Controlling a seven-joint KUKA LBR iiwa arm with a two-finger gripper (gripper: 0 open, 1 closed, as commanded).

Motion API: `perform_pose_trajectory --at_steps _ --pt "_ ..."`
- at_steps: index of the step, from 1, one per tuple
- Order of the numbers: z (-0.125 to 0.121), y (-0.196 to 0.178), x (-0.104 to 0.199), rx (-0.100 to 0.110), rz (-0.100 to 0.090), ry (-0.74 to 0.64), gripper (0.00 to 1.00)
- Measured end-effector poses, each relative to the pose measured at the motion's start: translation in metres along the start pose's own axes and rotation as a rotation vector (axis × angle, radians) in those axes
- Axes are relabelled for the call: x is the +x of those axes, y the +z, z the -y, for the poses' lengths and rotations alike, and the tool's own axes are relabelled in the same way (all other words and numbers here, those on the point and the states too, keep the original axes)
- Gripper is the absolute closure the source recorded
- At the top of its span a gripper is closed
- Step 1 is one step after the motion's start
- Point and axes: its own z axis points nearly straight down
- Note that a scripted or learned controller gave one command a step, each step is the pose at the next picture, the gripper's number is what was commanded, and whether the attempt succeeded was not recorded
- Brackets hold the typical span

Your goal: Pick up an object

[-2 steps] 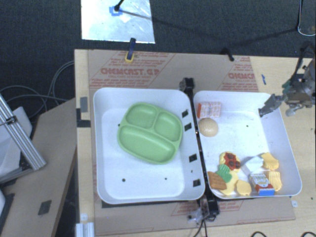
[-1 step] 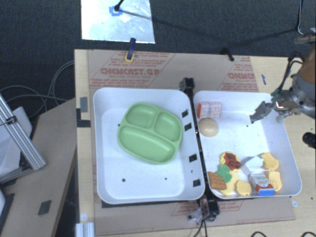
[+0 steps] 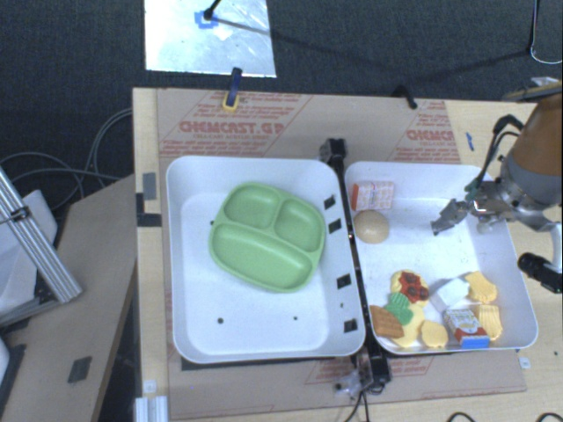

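Note:
My gripper (image 3: pixel 466 221) hangs over the right side of the right bin (image 3: pixel 413 178), open, with nothing between its fingers. One dark finger (image 3: pixel 444 220) points left toward the middle of the bin. To its left, apart from it, lie a tan round object (image 3: pixel 372 227) and a small white and red carton (image 3: pixel 373 194). Toy food is heaped along the bin's front: a red and yellow piece (image 3: pixel 410 286), a green piece (image 3: pixel 400 307), yellow pieces (image 3: pixel 480 287) and a small box (image 3: pixel 464 322).
The left bin (image 3: pixel 189 236) holds a green divided plate (image 3: pixel 267 236). A black divider (image 3: pixel 343 227) with clips runs between the bins. The grey arm with its orange band (image 3: pixel 538 143) comes in from the right. A dark part (image 3: pixel 538 271) juts over the right bin's rim.

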Motion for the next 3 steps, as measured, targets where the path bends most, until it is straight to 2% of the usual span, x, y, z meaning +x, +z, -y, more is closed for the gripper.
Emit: perform_pose_trajectory --at_steps 1,2,3 --pt "0.001 0.063 0.001 0.001 -0.001 0.000 0.00" --pt "0.000 0.090 0.002 -0.002 0.000 0.000 0.00" --pt "-0.001 0.078 0.001 -0.007 0.002 0.000 1.00"
